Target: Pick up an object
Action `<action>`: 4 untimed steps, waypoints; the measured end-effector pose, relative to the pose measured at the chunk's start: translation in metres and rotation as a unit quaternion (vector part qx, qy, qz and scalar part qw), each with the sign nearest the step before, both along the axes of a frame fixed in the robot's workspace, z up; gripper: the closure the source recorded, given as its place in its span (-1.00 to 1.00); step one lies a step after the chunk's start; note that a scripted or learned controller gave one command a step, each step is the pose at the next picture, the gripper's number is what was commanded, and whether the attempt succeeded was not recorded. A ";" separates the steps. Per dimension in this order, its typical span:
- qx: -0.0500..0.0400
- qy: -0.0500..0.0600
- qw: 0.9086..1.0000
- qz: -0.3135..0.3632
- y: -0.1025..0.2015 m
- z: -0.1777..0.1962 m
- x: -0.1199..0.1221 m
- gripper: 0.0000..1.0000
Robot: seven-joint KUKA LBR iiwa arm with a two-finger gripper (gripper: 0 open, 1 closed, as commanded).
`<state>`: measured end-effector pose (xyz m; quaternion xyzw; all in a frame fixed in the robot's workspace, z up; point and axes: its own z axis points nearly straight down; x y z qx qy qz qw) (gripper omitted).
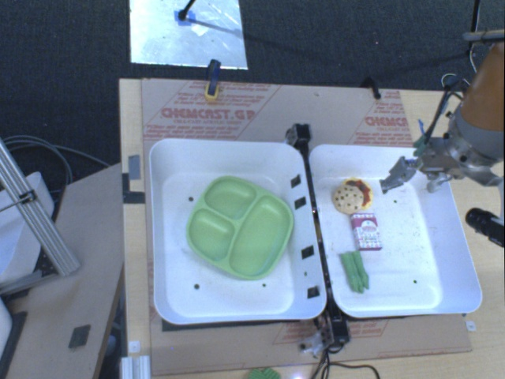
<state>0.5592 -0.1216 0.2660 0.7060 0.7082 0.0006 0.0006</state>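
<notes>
In the right bin (454, 235) lie three small things. A round tan cookie-like toy with a red edge (350, 196) sits near the bin's upper left. Below it is a small red and white carton (366, 232), and lower still a green bean pod toy (355, 271). My gripper (414, 181) hovers over the upper right part of this bin, to the right of the round toy. Its fingers are spread open with nothing between them. The left fingertip (392, 182) is about a finger's length from the round toy.
The left bin (170, 212) holds a light green divided plate (241, 227). A black divider with clips (306, 212) runs between the bins. A black part (485, 226) juts in over the right bin's right rim.
</notes>
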 end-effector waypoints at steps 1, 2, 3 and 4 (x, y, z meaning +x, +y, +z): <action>0.003 0.005 1.000 0.005 0.104 -0.087 -0.031 -1.00; 0.000 0.000 1.000 -0.001 0.096 -0.082 -0.029 -1.00; 0.003 0.002 1.000 0.005 0.197 -0.082 -0.072 -1.00; 0.000 -0.002 1.000 -0.002 0.156 -0.040 -0.072 -1.00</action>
